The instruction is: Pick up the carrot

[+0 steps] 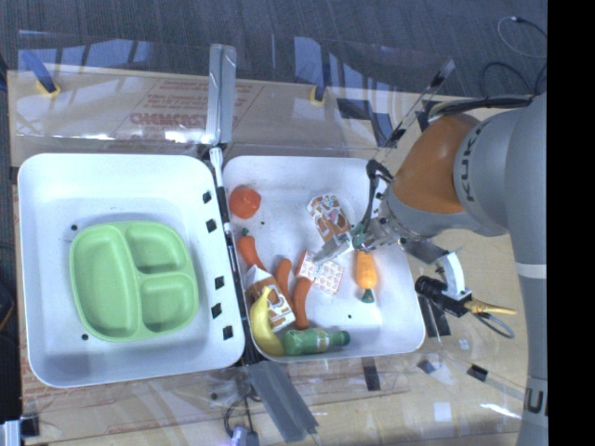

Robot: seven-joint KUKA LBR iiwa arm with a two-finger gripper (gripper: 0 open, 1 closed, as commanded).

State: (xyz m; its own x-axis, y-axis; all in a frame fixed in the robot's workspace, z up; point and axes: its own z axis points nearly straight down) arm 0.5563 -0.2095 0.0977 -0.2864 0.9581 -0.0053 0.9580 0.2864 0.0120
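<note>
On my feed the left bin (37, 249) holds a pale green compartment plate (135, 280), while the right bin (390, 328) at centre frame is crowded with a tomato (244, 202), two sausages (301, 291), a banana (261, 325), a green bottle (314, 341) and two printed packets (328, 216). The carrot (366, 272) lies toward that bin's right side, a short, smooth orange taper with a dark green stub pointing down-frame. I see the gripper (364, 240) just above it, but whether the jaws are apart or together I cannot tell.

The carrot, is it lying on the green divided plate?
No, the carrot lies in the right bin near the gripper, while the green divided plate sits in the left bin.
</note>
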